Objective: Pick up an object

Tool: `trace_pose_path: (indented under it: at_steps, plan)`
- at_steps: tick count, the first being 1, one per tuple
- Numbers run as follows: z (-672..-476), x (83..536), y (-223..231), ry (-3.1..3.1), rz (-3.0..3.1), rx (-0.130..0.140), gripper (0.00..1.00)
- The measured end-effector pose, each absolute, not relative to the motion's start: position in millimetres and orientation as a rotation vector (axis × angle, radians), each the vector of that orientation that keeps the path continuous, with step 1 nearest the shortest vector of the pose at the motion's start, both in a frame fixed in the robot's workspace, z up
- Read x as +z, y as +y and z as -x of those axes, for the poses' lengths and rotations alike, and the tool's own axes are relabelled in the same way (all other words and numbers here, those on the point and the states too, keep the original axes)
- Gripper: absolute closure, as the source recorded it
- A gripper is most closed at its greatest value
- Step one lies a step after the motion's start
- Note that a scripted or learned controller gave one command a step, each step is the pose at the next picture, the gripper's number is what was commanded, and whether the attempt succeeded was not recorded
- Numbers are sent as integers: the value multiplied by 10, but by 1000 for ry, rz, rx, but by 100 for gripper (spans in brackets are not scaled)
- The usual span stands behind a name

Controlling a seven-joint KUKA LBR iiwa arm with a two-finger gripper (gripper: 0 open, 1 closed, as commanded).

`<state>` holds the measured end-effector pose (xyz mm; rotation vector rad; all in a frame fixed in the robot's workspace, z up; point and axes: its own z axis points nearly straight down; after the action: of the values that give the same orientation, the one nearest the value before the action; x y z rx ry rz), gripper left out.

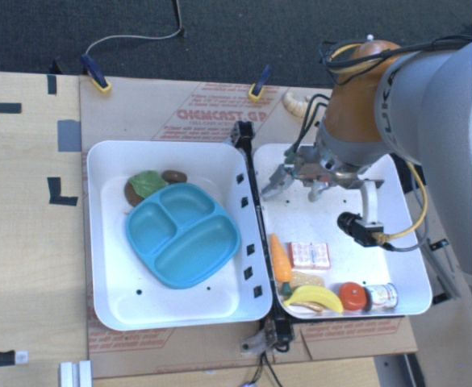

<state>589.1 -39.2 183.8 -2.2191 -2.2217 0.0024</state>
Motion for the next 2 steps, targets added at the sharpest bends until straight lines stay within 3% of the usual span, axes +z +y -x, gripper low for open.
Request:
trace_pose_path:
  at_steps: [2]
  plan:
    - [-5891,1838,-392,-2222,2219,2,0]
